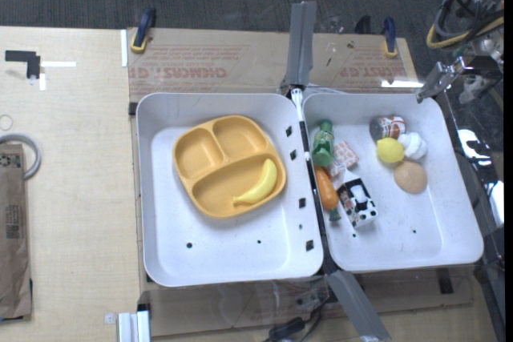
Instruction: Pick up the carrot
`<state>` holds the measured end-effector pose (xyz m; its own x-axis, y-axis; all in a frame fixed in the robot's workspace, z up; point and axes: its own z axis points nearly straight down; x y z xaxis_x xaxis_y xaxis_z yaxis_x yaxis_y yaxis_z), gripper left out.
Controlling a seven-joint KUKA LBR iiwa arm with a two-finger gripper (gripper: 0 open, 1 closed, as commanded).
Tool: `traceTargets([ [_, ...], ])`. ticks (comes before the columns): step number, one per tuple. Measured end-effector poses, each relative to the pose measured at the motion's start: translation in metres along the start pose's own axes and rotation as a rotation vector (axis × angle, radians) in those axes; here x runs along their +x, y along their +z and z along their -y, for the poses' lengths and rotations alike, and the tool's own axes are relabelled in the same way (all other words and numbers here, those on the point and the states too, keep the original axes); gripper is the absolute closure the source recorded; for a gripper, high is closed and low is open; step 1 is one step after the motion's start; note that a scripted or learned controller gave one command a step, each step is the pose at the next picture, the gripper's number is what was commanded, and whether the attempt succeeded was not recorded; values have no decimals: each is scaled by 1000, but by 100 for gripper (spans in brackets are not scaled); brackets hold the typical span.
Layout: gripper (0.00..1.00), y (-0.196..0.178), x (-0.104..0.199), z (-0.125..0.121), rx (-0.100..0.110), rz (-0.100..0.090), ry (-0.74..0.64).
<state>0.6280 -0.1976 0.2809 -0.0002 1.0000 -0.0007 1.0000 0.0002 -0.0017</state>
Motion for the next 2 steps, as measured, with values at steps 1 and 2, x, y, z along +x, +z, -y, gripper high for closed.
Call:
traceTargets([
  [1, 0, -87, -2, -4, 0, 2, 125],
  [2, 100, -94, -1, -5, 3, 5, 122],
])
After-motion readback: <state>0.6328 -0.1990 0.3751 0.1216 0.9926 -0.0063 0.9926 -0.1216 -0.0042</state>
